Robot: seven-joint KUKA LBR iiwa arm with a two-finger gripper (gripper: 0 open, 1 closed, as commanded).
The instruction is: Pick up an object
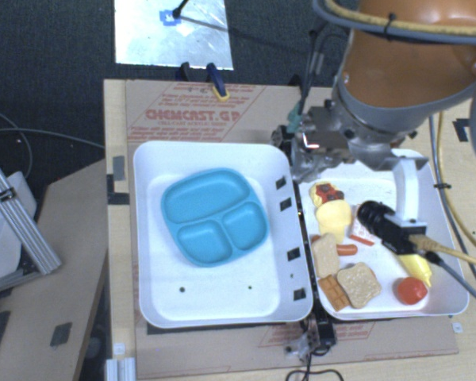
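The right bin (pixel 454 290) holds several toy foods. A pale yellow rounded piece (pixel 334 215) lies beside a small red and yellow item (pixel 326 191). Nearer the front are a pale bread slice (pixel 326 254), a brown toast slice (pixel 359 284) and a small orange sausage (pixel 346 249). A red tomato (pixel 411 290) and a yellow piece (pixel 417 266) lie at the front right. My gripper (pixel 308 155) hangs over the back left corner of this bin, under the grey wrist, above the red and yellow item. The wrist hides what is under it.
The left bin (pixel 147 182) holds a blue divided tray (pixel 214 215). Both bins rest on a cardboard sheet (pixel 192 109). A shiny foil square (pixel 173 21) lies behind them, with a blue clamp (pixel 217 82) at the cardboard's back edge.
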